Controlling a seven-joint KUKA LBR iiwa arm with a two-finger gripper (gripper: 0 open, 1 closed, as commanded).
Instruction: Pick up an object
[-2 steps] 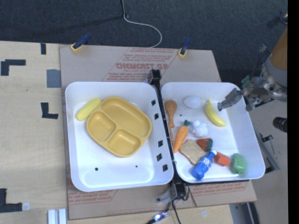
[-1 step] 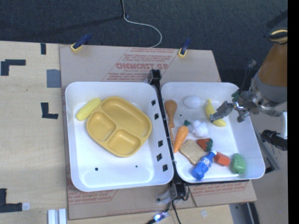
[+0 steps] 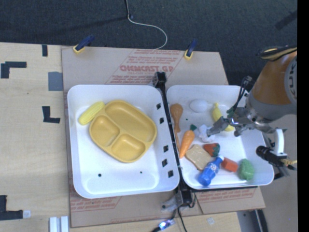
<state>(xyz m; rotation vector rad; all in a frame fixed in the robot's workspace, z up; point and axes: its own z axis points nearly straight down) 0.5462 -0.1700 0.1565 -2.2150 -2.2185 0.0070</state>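
dark carpet (image 3: 203, 8), wooden bench (image 3: 29, 153), cardboard sheet (image 3: 145, 64)

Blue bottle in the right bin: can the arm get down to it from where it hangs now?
Probably yes. The blue bottle lies uncovered near the front wall of the right bin, though the bread slice touches it. The pincer hovers just behind it.

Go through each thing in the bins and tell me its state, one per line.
Yellow divided tray: left bin, lying flat, compartments bare.
Corn cob: left bin, against the tray's rim.
Carrot: right bin, lying down.
Blue bottle: right bin, on its side.
Bread slice: lying flat.
Pincer: low over the right bin, holding nothing visible.
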